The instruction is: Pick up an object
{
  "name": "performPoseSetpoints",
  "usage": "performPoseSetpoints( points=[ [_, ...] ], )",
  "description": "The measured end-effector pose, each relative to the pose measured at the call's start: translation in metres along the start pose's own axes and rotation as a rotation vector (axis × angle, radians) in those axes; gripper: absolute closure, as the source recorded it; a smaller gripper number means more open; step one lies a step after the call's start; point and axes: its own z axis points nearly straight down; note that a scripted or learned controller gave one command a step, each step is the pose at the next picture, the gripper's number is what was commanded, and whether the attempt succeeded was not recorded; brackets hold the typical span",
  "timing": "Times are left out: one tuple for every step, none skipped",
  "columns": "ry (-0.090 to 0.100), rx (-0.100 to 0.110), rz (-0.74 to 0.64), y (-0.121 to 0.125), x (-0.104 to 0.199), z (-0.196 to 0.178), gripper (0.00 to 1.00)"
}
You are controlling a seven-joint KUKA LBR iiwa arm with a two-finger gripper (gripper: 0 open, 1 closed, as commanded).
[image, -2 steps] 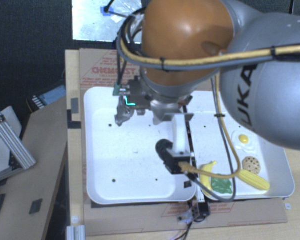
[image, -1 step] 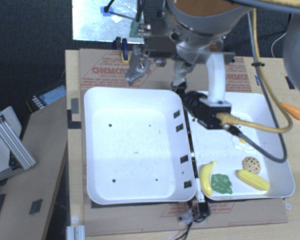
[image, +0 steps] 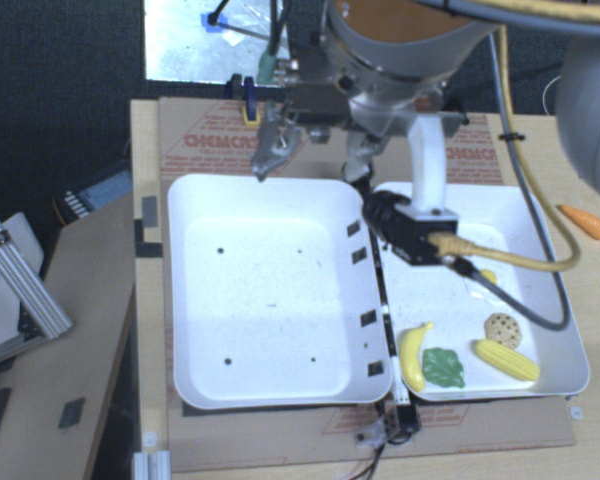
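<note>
Hovering over the bins' far edge, the arm [image: 400,58] hides its jaws; state can't be told. Right bin [image: 565,353] holds banana [image: 412,353], green piece [image: 443,367], corn [image: 507,359], cookie [image: 501,328].

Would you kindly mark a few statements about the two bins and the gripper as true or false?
1. The banana lies in the right bin. True.
2. The green object lies in the left bin. False: it lies in the right bin, beside the banana.
3. The gripper holds the corn cob. False: the cob lies near the right bin's front edge, far from the gripper.
4. The cookie lies just behind the corn cob. True.
5. The gripper is above the left bin's far edge. True.
</note>
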Motion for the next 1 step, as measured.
performPoseSetpoints(
  points=[
    [0.000, 0.000, -0.002, 0.0001, -0.0001, 0.0002, 0.00]
  ],
)
